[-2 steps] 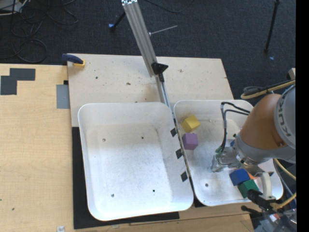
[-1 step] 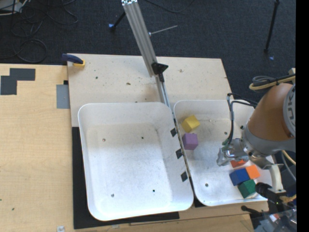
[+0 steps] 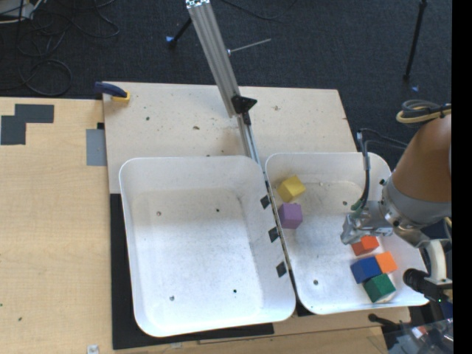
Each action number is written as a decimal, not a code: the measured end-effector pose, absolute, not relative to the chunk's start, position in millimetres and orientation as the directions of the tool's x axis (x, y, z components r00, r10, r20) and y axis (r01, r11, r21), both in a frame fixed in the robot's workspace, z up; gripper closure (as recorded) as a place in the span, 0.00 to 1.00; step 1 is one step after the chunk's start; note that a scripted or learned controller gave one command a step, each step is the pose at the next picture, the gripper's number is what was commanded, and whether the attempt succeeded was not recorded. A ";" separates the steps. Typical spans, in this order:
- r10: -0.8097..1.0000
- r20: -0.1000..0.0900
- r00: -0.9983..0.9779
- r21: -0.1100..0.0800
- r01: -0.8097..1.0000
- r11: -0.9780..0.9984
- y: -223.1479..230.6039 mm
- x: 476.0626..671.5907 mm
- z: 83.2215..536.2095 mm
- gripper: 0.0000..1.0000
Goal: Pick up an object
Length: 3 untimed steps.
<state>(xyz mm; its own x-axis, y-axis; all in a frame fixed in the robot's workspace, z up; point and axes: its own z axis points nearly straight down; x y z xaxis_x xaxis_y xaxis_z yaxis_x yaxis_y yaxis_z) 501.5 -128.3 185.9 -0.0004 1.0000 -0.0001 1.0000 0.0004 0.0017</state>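
Gripper (image 3: 361, 234) low over a red block (image 3: 364, 246) in the right bin (image 3: 324, 301).

Nearest the camera in the right bin, a green block (image 3: 380, 287) sits by the front rim, touching a blue block (image 3: 364, 270) just behind it, with an orange block (image 3: 386, 262) beside the blue one. Just beyond them lies the red block, a small cube with no clear long axis, its edges turned slightly off the bin's walls; the gripper covers its upper side, and whether the tool is clenched on it or released cannot be told. Farther back and to the left, a purple block (image 3: 290, 214) rests near the divider, with a yellow block (image 3: 290, 189) just behind it. The left bin (image 3: 147, 169) lies alongside, touching the right one.
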 end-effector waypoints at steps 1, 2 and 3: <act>1.000 -0.001 -0.001 0.004 1.000 0.001 -128.3 501.3 248.8 1.00; 1.000 0.002 -0.004 -0.001 1.000 0.004 -81.4 510.5 253.3 1.00; 1.000 0.002 -0.004 -0.003 1.000 0.004 -23.3 528.4 241.8 1.00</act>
<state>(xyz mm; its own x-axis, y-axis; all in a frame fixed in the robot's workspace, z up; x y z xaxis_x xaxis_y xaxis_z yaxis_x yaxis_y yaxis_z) 528.4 -23.3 241.8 -0.0043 1.0000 0.0022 1.0000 0.0043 -0.0032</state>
